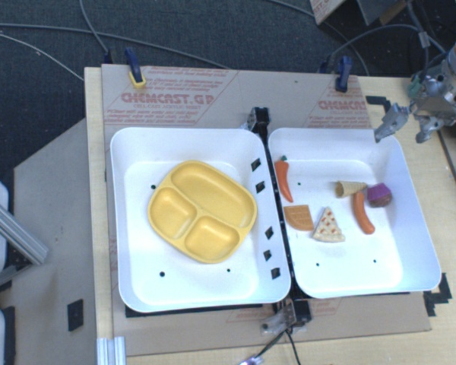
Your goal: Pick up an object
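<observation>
My gripper hangs over the back right corner of the right bin, its two fingers spread apart with nothing between them. In that bin lie an orange carrot, a brown toast square, a pizza slice, a tan cone-shaped piece, a sausage and a purple piece. The purple piece is the nearest to the gripper, well in front of it.
A yellow divided plate lies in the left bin. Blue clamps hold the cardboard sheet at the back. A black divider runs between the bins. Cables trail across the dark floor behind.
</observation>
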Controlling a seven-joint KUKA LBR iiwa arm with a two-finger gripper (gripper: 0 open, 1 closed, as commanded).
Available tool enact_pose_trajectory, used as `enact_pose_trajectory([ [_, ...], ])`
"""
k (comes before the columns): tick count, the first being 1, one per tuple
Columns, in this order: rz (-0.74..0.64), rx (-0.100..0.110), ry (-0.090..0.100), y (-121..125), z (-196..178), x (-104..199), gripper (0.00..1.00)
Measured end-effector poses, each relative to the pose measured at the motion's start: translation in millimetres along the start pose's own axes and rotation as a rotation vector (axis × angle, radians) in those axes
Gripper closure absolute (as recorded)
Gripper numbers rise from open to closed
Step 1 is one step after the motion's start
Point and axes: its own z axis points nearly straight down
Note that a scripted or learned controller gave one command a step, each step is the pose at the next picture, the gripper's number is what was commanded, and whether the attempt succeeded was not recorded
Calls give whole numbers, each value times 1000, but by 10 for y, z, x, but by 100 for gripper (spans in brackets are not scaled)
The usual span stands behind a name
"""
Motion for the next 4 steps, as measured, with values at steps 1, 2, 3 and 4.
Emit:
enact_pose_trajectory([
  [1,-3,-13,-3,23,-83,8,0],
  [2,-4,-6,-1,47,548,35,0],
  [3,-4,-7,-1,-28,1040,103,0],
  [4,-3,-8,-1,-84,1518,179,0],
])
